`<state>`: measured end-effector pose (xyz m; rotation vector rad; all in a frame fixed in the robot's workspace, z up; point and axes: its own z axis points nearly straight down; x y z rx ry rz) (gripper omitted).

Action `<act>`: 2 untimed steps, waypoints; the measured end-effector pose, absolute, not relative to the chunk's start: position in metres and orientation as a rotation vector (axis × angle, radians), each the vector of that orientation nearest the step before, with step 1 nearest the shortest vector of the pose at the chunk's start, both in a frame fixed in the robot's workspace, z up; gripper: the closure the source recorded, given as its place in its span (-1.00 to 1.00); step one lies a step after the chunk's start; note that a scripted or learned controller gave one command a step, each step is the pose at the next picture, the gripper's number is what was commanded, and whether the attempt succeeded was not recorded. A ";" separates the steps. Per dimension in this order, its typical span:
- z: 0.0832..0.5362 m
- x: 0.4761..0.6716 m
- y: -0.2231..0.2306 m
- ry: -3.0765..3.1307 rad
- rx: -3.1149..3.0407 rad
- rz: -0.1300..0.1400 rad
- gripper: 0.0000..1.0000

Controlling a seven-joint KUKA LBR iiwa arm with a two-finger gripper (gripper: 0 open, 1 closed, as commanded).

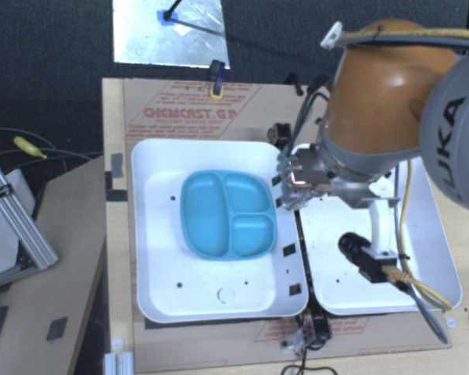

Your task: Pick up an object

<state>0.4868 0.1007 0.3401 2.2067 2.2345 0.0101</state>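
Note:
A blue divided plate (227,213) lies flat in the middle of the left white bin (160,287). My gripper (291,180) hangs under the big orange and grey wrist, over the divide between the two bins and just off the plate's right rim. It is seen from above, and the wrist covers most of it. I see nothing held in it. The arm hides much of the right white bin (332,291).
Both bins rest on a cardboard sheet (191,108) on the bench. A shiny foil sheet (168,18) lies beyond the cardboard at the back. An aluminium frame (16,217) stands at the far left.

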 end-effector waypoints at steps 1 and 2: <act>0.462 0.487 0.070 2.218 2.211 0.022 1.00; 0.435 0.487 0.068 2.221 2.221 0.002 1.00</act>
